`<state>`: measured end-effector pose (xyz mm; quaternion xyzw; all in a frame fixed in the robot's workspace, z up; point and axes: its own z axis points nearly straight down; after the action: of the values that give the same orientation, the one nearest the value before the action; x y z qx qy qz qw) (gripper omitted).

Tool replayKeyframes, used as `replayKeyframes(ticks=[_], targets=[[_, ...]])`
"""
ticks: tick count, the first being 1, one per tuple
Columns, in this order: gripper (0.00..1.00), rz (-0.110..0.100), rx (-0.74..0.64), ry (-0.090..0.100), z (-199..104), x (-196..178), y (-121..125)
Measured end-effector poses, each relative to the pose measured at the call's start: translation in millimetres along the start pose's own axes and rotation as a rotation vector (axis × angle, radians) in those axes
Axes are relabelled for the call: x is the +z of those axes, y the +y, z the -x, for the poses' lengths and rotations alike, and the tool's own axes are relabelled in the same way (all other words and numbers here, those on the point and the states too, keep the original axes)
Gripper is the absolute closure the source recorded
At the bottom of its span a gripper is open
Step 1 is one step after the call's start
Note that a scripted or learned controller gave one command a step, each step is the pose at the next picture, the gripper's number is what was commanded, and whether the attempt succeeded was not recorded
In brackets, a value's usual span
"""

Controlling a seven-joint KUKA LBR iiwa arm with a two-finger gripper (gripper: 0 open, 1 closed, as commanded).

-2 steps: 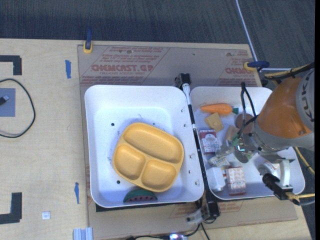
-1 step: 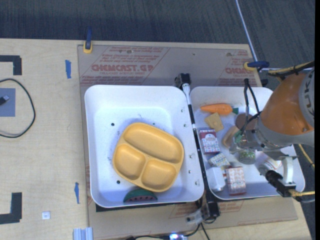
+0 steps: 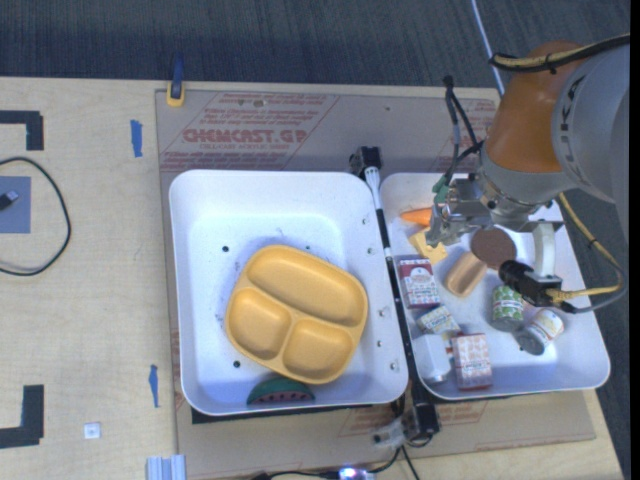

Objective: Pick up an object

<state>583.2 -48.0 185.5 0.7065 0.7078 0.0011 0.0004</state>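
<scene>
Honestly, your right bin (image 3: 590,368) was crammed. There were two red boxes (image 3: 472,358) toward its near-left side, two cans (image 3: 507,306) mid-bin, and one carrot (image 3: 415,214) in its far-left corner beside the gripper (image 3: 445,218). You couldn't tell how open that was, and nothing was visibly held. Crowding neighbours could've spoiled your grab.

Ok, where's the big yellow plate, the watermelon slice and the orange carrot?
yellow plate (image 3: 296,313): camera view, middle ridge between its compartments.
watermelon slice (image 3: 281,392): camera view, its red flesh.
carrot (image 3: 416,215): camera view, its orange body.
</scene>
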Motion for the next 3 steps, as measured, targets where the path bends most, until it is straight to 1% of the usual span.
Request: replayKeyframes(ticks=[1, 2, 3], targets=[[0.00, -0.002, 0.000, -0.001, 0.7, 0.5, -0.5], [0.00, 0.008, 0.002, -0.003, 41.5, 87.8, -38.7], [1.00, 0.011, 0.001, -0.002, 40.5, 77.1, -37.5]])
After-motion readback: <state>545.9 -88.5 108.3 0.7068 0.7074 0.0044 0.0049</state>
